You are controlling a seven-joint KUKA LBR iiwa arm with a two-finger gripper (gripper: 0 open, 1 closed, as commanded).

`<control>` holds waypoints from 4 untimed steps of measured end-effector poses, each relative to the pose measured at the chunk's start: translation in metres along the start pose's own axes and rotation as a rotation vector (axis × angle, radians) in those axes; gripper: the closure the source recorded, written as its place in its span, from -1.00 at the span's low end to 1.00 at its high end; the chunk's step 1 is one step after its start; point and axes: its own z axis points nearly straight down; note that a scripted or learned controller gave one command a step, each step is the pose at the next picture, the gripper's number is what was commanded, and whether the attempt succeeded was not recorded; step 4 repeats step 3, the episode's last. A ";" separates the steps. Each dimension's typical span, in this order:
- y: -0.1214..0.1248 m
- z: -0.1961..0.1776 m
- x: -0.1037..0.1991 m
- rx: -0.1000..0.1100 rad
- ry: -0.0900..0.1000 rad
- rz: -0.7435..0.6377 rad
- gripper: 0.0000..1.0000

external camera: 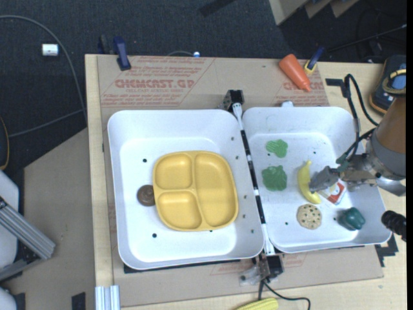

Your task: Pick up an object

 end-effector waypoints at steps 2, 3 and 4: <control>0.044 0.093 0.001 -0.014 -0.008 0.002 1.00; 0.037 0.007 0.068 -0.002 0.001 -0.002 1.00; 0.037 0.007 0.068 -0.002 0.001 -0.002 1.00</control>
